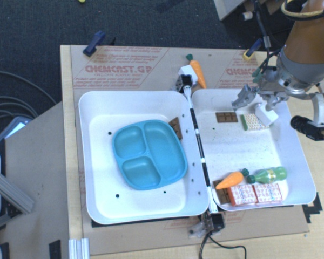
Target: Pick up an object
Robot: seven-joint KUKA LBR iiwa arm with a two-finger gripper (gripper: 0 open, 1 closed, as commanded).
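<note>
My gripper (pixel 255 108) hangs over the back of the right bin (pixel 291 144), its fingers spread open with nothing between them. Just below it lies a small white speckled box (pixel 252 123) with a green edge. A brown chocolate bar (pixel 225 117) rests to the left of that box. At the bin's front sit an orange carrot (pixel 228 180), a green bottle (pixel 268 175) and two red-and-white cartons (pixel 256 194).
The left bin (pixel 97 123) holds a blue divided plate (pixel 149 154) with a brown piece (pixel 175 127) at its upper right edge. Another carrot (pixel 197 73) lies on the bench behind the bins. A blue clip (pixel 93 43) sits at the bench's back left corner.
</note>
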